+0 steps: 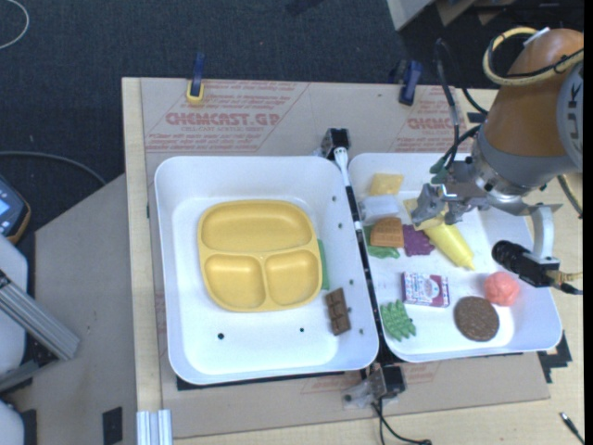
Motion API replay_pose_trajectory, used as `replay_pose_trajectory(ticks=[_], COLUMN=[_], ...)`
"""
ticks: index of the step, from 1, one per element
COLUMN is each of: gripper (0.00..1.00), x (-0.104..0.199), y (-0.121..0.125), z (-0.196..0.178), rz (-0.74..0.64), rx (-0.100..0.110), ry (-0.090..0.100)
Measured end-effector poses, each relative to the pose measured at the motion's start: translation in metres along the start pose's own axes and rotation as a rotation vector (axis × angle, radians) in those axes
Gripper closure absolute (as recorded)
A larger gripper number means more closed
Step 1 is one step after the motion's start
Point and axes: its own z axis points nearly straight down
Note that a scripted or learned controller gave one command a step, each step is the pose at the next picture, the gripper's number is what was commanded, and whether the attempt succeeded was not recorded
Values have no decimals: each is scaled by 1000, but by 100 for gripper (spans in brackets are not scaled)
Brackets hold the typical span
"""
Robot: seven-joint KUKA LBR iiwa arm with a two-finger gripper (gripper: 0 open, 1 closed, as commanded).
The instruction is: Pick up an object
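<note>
The yellow tray [258, 253] is sitting idle in the left bin [176, 248], with a chocolate piece [336, 311] lying beside it. The food is crowding the right bin [547, 327], where the gripper [434, 208] is hovering just over the corn [450, 241], probably its target. Its grip I cannot tell; the wrist is hiding it.

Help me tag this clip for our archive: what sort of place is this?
Probably a robotics lab test bench: a grey-and-orange arm over two white bins, toy food such as a yellow corn cob, and a clamped cardboard sheet.
</note>
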Motion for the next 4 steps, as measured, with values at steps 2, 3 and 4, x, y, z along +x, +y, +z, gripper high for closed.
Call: replay_pose_trajectory(ticks=[2,3,4], gripper=[100,100,100], x=[78,77,87], y=[67,62,51], z=[-9,-7,-14], rz=[1,3,3], rx=[-1,5,7], ry=[1,1,1])
